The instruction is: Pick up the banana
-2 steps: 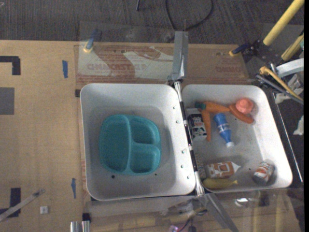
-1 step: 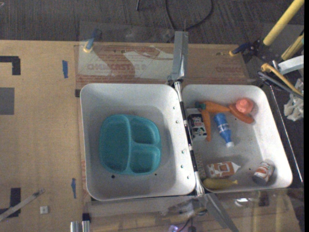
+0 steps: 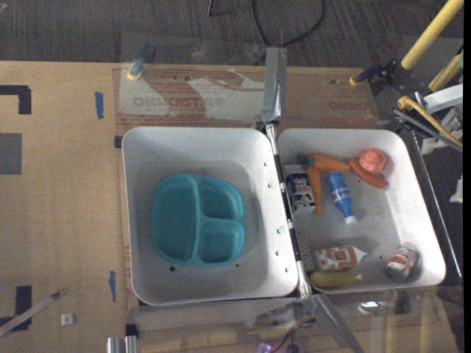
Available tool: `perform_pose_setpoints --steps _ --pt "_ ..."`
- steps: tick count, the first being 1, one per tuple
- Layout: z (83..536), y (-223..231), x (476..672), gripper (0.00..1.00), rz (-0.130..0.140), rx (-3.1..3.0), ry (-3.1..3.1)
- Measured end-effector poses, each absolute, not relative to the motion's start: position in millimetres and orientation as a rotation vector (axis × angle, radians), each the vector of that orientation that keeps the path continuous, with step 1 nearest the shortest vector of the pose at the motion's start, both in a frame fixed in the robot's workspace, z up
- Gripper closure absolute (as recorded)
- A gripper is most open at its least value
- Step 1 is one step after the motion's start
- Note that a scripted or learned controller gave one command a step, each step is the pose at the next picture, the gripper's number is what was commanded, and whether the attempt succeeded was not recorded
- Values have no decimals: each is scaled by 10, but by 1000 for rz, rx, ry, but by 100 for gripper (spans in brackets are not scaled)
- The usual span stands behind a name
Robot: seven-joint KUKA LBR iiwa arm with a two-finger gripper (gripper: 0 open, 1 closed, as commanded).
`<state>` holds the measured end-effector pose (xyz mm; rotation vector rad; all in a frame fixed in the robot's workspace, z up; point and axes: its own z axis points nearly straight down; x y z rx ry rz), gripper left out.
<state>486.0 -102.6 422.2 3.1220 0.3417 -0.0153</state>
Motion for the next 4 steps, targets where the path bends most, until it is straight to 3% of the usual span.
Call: perform_pose_setpoints --steps 1,2,3,4 --pt "4318 -1023 4868 100 -16 3120 346" --pt "4315 -1015 4870 0 -17 3120 348" --pt "4412 -1019 4878 100 -17 3118 351" --pt "4411 -1018 4878 0 -17 3118 351"
